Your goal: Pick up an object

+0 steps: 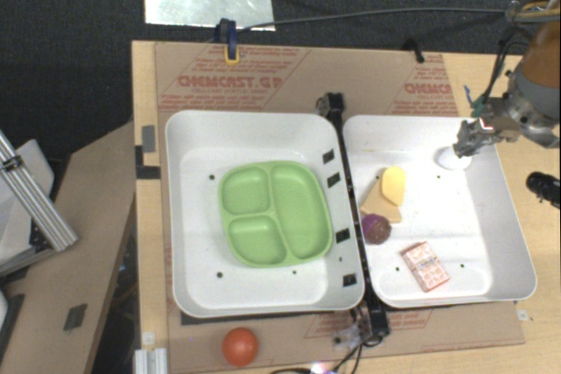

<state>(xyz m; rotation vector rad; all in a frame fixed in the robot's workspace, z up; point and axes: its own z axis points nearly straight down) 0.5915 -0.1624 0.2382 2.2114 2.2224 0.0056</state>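
The right bin (pixel 500 215) holds a yellow rounded object (pixel 394 184) lying on a tan wedge (pixel 379 201), a dark purple ball (pixel 377 229) just below them, and a small red patterned box (pixel 425 265) near the front. My gripper (pixel 469 138) hovers over the bin's far right corner, above a small white round object (pixel 450 158). It is well apart from the yellow, purple and red items.
The left bin (pixel 188 188) holds a green three-compartment tray (pixel 273 213). An orange ball (pixel 239 346) lies on the bench in front of the left bin. Black clips run along the divider (pixel 337 179) between the bins. A metal frame (pixel 31 197) stands at left.
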